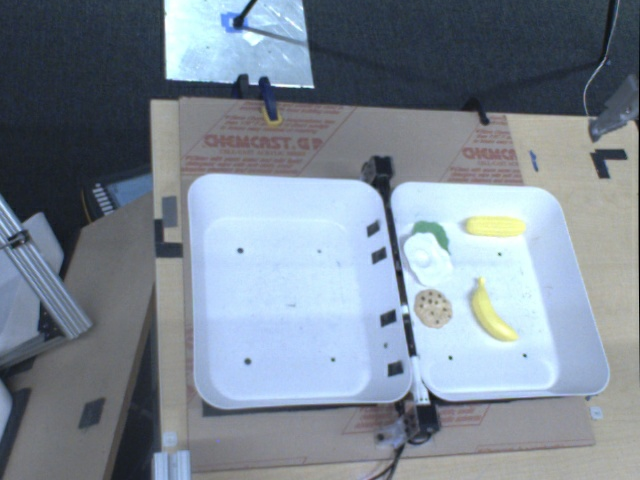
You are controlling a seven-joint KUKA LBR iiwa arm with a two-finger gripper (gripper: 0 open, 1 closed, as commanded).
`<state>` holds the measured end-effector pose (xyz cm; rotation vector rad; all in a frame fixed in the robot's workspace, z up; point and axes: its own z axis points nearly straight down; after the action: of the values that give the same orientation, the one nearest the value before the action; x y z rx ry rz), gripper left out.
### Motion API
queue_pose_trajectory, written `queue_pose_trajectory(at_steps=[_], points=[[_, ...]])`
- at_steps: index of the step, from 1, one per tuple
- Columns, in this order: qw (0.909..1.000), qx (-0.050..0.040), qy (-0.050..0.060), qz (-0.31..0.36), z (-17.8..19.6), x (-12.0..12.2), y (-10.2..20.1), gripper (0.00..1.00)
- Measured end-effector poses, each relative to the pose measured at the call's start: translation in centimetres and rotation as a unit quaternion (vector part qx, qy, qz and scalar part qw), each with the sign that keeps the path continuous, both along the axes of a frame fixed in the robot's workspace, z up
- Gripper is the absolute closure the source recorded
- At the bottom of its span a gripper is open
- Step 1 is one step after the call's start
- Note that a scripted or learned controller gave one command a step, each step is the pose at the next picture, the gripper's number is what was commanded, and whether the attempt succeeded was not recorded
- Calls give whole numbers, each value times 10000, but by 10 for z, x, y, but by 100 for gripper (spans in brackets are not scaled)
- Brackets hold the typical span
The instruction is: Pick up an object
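The right bin (pixel 583 320) holds several small items. A yellow corn cob (pixel 494 227) lies near its back. A yellow banana (pixel 492 312) rests toward the middle, and a round brown cookie (pixel 433 308) lies by the bin's left wall. Just behind the cookie sits a white piece with a green part (pixel 428 248). A grey end of the arm, probably my gripper (pixel 615 110), pokes in at the upper right edge, beyond the bench's back right corner. It is well away from the bins and carries nothing that I can see.
The left bin (pixel 290 288) sits beside the right one, with black clips (pixel 380 256) along the shared wall. A shiny foil sheet (pixel 238 26) lies on the floor beyond the bench. An aluminium frame (pixel 40 278) stands at the far left.
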<state>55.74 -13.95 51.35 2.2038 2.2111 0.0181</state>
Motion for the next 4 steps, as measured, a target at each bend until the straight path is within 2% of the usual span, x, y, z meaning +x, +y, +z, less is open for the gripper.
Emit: queue_pose_trajectory(at_steps=[1, 2, 3, 4], points=[[9999, 39, 167, -11, -184, 21, -7, 0], [9998, 39, 179, -46, -361, -33, -70, 0], [9999, 26, 104, -12, -352, -27, -67, 0], [9999, 52, 140, 18, -429, -47, -11, 0]])
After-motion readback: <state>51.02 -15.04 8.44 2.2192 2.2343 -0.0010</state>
